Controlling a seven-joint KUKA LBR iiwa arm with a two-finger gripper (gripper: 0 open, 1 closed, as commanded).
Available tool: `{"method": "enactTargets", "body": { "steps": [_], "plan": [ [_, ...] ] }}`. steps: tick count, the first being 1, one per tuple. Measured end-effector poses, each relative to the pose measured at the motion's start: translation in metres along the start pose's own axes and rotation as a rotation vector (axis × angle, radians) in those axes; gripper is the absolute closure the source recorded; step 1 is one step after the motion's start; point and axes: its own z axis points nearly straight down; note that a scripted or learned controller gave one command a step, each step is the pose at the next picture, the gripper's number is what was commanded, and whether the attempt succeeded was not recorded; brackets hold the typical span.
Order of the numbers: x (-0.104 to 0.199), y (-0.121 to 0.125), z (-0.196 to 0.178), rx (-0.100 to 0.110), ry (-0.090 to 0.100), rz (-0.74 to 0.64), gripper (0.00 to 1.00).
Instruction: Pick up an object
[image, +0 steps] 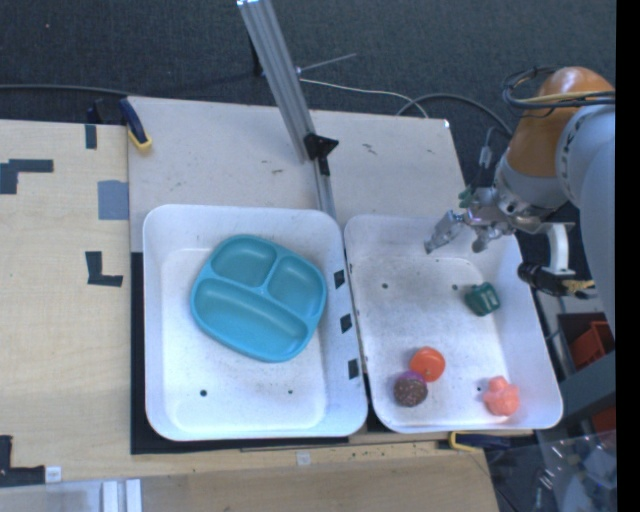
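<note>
The gripper (458, 236) hangs over the far edge of the right bin (385, 300) with its two fingers spread apart and nothing between them, so it's released and free. The nearest candidate is the small green block (482, 298), lying near the bin's right edge, just toward the near side of the claw and a touch to its right: a stubby, dark-green, angular piece, its long axis hard to call from here. Down along the bin's near edge wait an orange ball (428, 363), a dark speckled ball (409, 390) touching it, and a pink lump (501, 396) by the near right corner.
</note>
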Motion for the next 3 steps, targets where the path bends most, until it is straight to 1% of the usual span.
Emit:
{"method": "enactTargets", "body": {
  "steps": [1, 2, 3],
  "plan": [
    [0.001, 0.000, 0.052, -0.005, -0.002, 0.000, 0.00],
    [0.001, 0.001, 0.039, -0.007, -0.003, -0.002, 1.00],
    [-0.006, -0.001, -0.009, -0.012, -0.001, 0.000, 1.00]
  ]
}}
